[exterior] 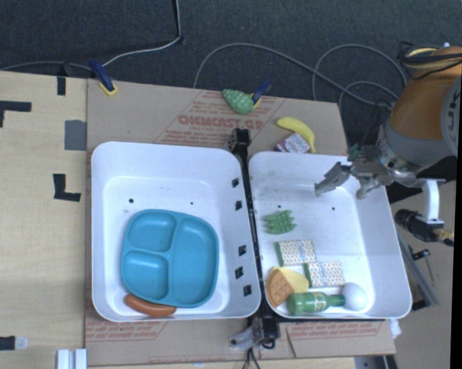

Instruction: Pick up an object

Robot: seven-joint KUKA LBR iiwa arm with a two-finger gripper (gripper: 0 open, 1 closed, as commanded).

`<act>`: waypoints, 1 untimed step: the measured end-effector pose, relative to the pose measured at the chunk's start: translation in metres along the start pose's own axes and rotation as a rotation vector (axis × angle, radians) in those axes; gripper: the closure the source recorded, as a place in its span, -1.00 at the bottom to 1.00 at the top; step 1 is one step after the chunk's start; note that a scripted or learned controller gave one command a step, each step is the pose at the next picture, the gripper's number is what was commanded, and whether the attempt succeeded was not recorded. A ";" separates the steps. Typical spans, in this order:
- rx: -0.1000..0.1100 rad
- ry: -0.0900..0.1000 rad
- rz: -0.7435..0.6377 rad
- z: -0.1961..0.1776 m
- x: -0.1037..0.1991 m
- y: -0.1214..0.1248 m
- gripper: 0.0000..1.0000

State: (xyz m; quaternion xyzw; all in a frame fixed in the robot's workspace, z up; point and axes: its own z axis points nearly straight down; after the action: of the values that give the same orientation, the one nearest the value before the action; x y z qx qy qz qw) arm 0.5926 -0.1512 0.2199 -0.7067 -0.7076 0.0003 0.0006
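End effector [344, 182] hangs over the far right part of the right bin [382, 225], fingers spread open, nothing between them. Candidate objects lie to its near-left: green leafy piece [279, 221] closest, at mid-bin; green bottle [315, 302], long axis running left-right, and white egg [355, 295] against the near wall.

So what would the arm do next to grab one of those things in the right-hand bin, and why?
Probably swing toward the near end of the right bin and lower. The gripper hangs over the bin's bare far part, fingers spread and holding nothing, while the green bottle, white egg and checkered packets crowd the near end. The small green leafy piece lies closest, apart from the rest, so it looks easiest.
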 end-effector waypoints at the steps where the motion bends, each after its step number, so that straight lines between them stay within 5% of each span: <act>1: 0.002 0.001 -0.001 0.049 0.052 0.004 -1.00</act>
State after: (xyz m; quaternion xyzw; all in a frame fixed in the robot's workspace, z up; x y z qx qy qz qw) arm 0.5962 -0.0995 0.1714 -0.7062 -0.7080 0.0008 0.0019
